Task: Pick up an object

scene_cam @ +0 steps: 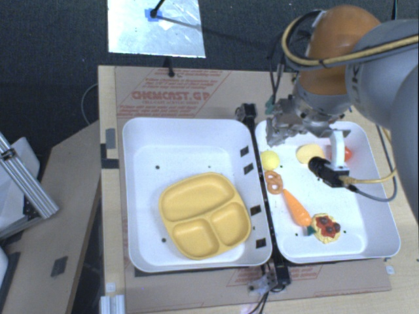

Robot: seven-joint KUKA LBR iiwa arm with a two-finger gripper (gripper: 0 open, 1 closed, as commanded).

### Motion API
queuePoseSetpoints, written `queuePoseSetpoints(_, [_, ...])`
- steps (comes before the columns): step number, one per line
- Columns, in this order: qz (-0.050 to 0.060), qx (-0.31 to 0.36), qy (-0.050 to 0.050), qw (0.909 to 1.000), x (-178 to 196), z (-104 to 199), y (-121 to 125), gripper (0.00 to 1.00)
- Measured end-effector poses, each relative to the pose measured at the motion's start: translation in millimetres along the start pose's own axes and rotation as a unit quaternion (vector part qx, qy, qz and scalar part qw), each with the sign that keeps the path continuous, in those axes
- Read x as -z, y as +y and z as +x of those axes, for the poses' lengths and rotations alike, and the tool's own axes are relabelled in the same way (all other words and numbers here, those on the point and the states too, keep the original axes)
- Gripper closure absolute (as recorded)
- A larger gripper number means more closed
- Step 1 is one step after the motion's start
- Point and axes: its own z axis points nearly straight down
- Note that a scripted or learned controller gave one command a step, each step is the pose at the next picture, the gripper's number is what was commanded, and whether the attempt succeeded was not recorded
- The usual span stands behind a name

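Observation:
My gripper hangs over the back left corner of the right bin, under the orange band of the arm. Just in front of it lies a small yellow lemon. A pale yellow round piece sits to the lemon's right, partly behind a white and black fitting on the arm, with a red piece beyond it. Along the bin's left side lie an orange pretzel, a carrot and a pizza slice. Nothing shows between the fingers.
The left bin holds a yellow divided plate. A black divider with clips runs between the bins. A yellow cable loops from the arm over the right bin. A shiny square sheet lies behind the bench.

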Motion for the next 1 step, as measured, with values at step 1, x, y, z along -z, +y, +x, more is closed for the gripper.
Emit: queuePoseSetpoints(1, [0.001,0.0,0.0,1.0,-12.1,57.7,12.9,1.0])
